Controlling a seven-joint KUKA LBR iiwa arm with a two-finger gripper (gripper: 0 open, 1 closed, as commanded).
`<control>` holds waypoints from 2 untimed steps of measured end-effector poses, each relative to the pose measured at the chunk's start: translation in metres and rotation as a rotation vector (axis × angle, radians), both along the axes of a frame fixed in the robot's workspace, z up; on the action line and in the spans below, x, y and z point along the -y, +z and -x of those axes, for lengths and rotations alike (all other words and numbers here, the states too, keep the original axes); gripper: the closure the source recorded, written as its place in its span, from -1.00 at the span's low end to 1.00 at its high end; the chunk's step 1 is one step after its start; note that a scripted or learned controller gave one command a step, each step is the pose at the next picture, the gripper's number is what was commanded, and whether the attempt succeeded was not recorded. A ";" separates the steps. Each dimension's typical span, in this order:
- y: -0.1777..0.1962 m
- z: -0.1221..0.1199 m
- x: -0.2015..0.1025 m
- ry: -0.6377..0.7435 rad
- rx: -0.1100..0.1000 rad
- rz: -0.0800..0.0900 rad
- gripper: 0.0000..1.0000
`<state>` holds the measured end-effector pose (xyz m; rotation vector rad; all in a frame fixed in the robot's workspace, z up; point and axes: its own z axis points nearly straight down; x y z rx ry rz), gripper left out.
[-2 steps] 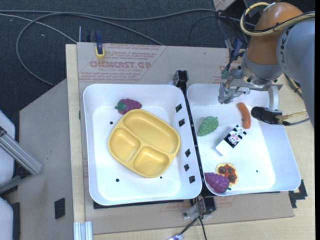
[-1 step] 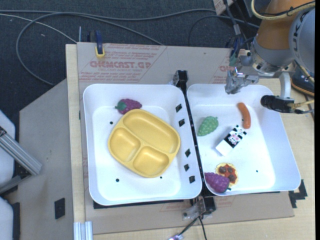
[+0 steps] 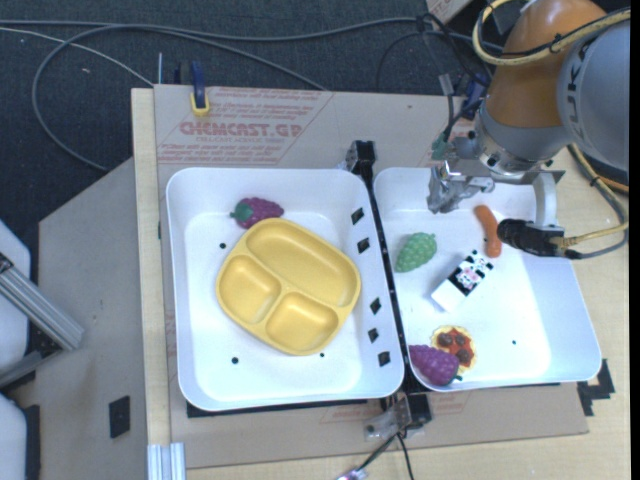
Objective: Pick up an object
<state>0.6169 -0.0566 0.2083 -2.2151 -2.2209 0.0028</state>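
Big grey arm [image 3: 560,68] with its orange band comes in from the far right, and the gripper [image 3: 447,196] hangs over the far left corner of the right bin [image 3: 560,318]; nothing sits between its fingers, but whether they are spread or closed I cannot tell from here. Left bin [image 3: 190,268] carries a yellow divided tray [image 3: 288,284], tilted across its middle, with purple grapes [image 3: 258,209] just beyond it on the far side. In the right bin, green grapes [image 3: 416,251] lie near the gripper, an orange carrot [image 3: 486,227] just right of it, a small black-and-white box [image 3: 462,278] mid-bin, and at the near left corner a second purple bunch [image 3: 434,364] touching a small pizza slice [image 3: 453,342].
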 end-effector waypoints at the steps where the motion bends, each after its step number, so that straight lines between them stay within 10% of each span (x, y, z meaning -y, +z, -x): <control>1: 0.007 0.024 -0.055 0.002 0.001 -0.001 1.00; 2: 0.021 0.049 -0.098 0.002 0.001 -0.001 1.00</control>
